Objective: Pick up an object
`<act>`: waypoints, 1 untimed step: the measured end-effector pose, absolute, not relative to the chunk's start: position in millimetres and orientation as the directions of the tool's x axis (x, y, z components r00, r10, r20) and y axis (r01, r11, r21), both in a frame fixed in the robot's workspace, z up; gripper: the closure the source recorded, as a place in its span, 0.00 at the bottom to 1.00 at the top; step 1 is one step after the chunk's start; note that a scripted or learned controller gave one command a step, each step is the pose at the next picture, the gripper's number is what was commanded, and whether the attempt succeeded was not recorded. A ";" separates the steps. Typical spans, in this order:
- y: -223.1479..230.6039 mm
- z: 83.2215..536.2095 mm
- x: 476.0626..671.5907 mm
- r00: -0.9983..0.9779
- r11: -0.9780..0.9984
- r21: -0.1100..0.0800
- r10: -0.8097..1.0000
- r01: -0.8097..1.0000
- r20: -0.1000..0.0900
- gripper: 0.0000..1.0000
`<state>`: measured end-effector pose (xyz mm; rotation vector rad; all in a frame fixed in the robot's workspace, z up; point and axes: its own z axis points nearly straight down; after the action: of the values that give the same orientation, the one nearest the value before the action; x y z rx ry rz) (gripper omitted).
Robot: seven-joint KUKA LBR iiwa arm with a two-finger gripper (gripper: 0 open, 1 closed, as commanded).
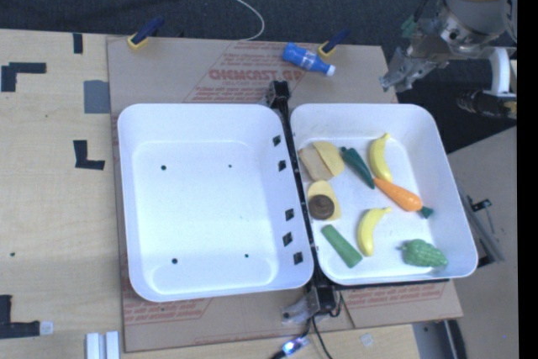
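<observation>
Bananas (380, 155), carrot (398, 195) in right bin (445, 155), left bin (134, 181) bare

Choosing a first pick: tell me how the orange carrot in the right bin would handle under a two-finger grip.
The carrot looks like smooth moulded plastic, so probably stiff, light and somewhat slippery. Its tapered round body may roll or squirt out if pinched off-centre. It lies touching a banana, which might get nudged.

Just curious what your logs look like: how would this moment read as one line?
arm: above right bin's far corner | gripper: nothing seen held | right bin: carrot, two bananas, other toy food | pick: not yet done
</observation>
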<state>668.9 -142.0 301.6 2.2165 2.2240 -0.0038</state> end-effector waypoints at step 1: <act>-81.6 527.4 668.5 -0.007 0.007 0.019 1.000 1.000 -0.002 1.00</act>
<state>668.5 -81.6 527.4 2.2038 2.2184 0.0187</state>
